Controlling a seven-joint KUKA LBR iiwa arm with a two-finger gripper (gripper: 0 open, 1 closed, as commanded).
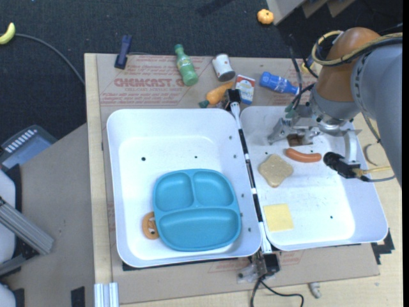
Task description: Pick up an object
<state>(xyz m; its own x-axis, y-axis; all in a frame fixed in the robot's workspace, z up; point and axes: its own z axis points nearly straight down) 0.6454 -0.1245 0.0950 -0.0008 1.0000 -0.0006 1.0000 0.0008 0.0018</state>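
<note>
1. Bench board (102, 171): a brown sheet printed with red lettering; it bears both bins and the loose items along its far edge.
2. Arm (377, 62): grey with an orange band, entering from the right and bending down over the far part of the right bin.
3. Left bin (128, 146): shallow, white, with the divided plate in its near half.
4. Right bin (358, 216): shallow, white, touching the left bin along a shared edge; three food items lie in it.
5. Blue plate (195, 208): three compartments, lying flat.
6. Gripper (295, 133): low over the far left part of the right bin, just beyond the sausage. Whether it is released or clenched cannot be told; no item is seen in its grasp.
7. Yellow slice (278, 217): square, flat, near the bin's front left corner.
8. Tan biscuit (275, 170): between the yellow slice and the gripper, close to the sausage.
9. Sausage (302, 155): red-orange, lying flat on the bin floor just beside the gripper.
10. Green bottle (186, 66): on its side on the board beyond the left bin.
11. Blue bottle (278, 82): on its side beyond the right bin.
12. Brown pretzel (149, 226): partly tucked under the plate's left edge.
</note>
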